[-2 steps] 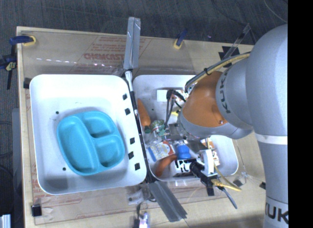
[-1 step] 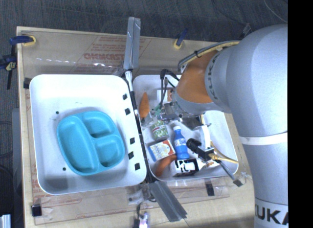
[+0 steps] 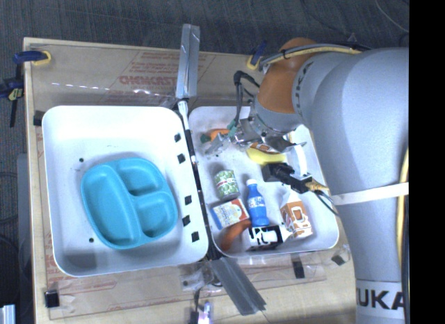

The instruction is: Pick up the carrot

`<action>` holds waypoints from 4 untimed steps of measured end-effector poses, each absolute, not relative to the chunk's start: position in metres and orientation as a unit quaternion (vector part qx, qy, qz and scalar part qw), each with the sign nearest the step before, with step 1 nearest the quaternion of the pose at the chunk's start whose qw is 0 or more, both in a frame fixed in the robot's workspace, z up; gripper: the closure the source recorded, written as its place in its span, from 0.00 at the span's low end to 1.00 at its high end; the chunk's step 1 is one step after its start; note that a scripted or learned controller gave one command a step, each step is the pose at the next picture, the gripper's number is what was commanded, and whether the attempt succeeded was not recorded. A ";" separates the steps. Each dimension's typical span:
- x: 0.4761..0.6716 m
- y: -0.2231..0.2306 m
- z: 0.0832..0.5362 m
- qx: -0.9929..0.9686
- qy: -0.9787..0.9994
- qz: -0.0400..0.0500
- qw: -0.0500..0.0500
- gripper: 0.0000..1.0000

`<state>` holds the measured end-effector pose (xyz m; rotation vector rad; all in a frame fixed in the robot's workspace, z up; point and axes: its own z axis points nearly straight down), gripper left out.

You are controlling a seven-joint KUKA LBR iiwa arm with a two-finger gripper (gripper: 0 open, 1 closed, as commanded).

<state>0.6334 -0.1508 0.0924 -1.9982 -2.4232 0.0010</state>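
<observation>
The left bin (image 3: 62, 128) holds a blue divided tray (image 3: 128, 203). The right bin (image 3: 327, 236) is crowded; the carrot (image 3: 235, 230) lies near its front rim. The hand (image 3: 233, 135) is at the far end, its grip impossible to tell.

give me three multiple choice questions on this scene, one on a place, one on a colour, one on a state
1. Where does the divided tray lie?
A. left bin
B. right bin
C. bare bench

2. What colour is the bottle among the groceries?
A. red
B. blue
C. black

3. How does that bottle rest?
A. upright
B. on its side
C. held between the end effector's fingers

Answers: 1 A, it sits on the left bin floor. 2 B, its body is blue with a white cap. 3 B, it lies flat on the right bin floor, apart from the end effector near the carrot.
</observation>
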 end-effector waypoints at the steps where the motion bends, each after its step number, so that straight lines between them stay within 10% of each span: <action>1: 0.648 -0.137 0.093 -0.646 -0.764 0.000 0.000 0.00; 2: 0.648 -0.135 0.104 -0.642 -0.766 0.001 0.000 1.00; 3: 0.603 -0.133 0.178 -0.652 -0.758 0.000 0.001 1.00; 4: 0.603 -0.133 0.178 -0.652 -0.758 0.000 0.001 0.00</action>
